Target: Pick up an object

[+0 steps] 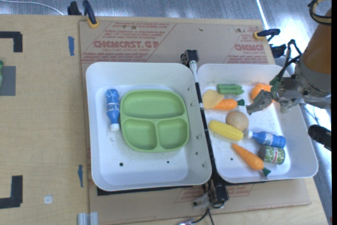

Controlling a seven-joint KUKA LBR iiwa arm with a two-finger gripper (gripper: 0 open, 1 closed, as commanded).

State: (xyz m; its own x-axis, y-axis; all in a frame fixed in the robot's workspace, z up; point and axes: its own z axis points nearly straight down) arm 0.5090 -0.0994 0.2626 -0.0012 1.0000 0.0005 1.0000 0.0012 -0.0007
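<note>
Worktop carries two shallow white bins side by side. Left bin holds a green three-compartment plate at its centre, with a blue bottle lying just beside the plate's left edge.

Right bin holds the loose items:
- green pepper-shaped toy near the far wall
- yellow piece and a small carrot just below it
- corn cob touching a brown potato-like ball
- second blue bottle, a green can and a larger carrot toward the near wall
- orange item at the far right, partly hidden by the arm

End effector sits over the right bin, just beside the orange item – fingers pointing toward the potato-like ball. Finger opening cannot be determined, and no object is visibly between the fingers.
</note>
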